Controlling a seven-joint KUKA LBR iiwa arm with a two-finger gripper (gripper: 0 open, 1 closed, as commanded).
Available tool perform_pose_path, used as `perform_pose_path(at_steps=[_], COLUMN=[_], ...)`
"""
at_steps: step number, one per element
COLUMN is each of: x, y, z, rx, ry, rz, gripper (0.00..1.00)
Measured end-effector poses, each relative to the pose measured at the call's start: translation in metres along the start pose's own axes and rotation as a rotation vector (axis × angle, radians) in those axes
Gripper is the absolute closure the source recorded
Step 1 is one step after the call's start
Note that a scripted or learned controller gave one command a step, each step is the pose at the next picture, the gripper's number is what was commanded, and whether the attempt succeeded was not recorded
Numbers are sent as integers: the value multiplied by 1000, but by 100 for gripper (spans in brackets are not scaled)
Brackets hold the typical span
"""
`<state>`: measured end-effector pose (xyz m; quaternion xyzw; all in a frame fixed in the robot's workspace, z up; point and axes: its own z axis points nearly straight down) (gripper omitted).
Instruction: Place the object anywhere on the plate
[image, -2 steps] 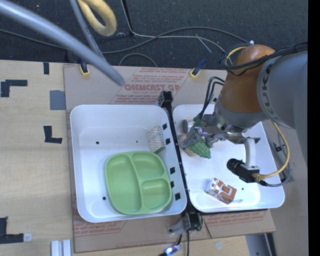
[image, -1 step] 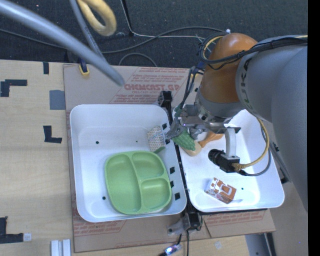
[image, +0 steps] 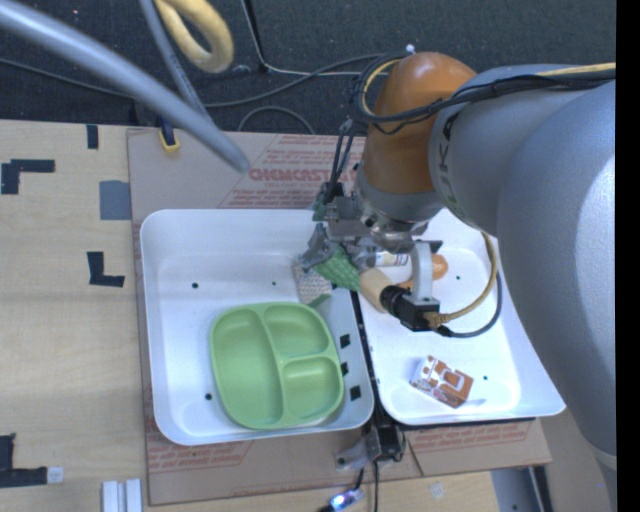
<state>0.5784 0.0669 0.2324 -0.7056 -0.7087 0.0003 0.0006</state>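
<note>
Transfer underway, object not yet on plate.
My pincer (image: 335, 258) appears clamped on a green-and-speckled object (image: 322, 274), hanging just off the green plate (image: 278, 365) at its 1 o'clock; lowering and release remain.

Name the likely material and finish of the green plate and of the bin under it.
Green plate: looks like moulded plastic, matt to satin; even pale green, soft rounded dividers between three compartments. Left bin: probably thin white plastic, smooth and slightly glossy, with rounded corners and soft highlights; coated metal cannot be ruled out.
</note>
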Motion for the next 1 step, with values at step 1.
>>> perform_pose_path(at_steps=[1], x=[-2], y=[-1], z=[0], rx=[1], ry=[-1], rz=[2], gripper=[0])
